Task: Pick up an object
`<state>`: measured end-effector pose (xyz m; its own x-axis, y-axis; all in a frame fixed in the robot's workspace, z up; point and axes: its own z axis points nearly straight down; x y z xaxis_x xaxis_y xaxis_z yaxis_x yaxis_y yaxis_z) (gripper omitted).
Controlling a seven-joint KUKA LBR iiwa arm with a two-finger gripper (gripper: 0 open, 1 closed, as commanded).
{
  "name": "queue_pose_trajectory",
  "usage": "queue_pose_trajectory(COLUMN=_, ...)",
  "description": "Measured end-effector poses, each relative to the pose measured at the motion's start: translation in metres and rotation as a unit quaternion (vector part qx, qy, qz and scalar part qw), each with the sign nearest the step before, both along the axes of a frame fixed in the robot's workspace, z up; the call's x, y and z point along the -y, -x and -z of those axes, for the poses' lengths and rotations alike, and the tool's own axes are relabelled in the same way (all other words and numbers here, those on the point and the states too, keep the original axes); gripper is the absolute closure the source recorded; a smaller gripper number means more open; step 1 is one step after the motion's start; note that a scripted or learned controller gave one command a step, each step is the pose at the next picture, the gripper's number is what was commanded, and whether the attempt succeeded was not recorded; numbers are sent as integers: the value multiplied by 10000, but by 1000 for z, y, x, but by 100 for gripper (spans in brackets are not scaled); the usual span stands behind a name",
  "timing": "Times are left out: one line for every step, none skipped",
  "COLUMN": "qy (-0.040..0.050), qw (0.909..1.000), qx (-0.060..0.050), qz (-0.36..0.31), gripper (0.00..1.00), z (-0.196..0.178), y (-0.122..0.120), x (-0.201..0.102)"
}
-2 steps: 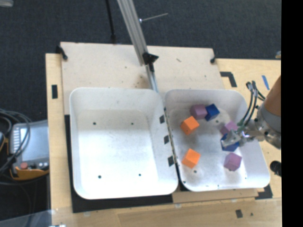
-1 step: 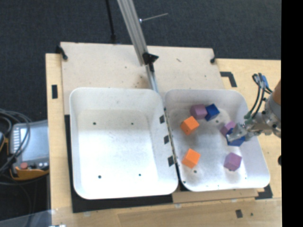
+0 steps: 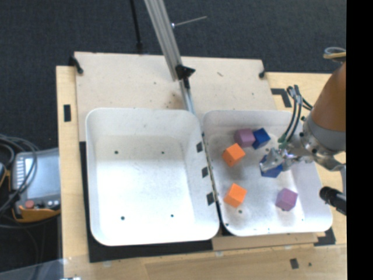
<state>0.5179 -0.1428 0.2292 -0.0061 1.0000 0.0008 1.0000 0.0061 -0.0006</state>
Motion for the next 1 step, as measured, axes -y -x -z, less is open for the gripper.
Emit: queue_pose_trajectory(qy=-5, qw=10000, qx=-10, qz=-2, gripper=100, z=6, y=-12, x=-46)
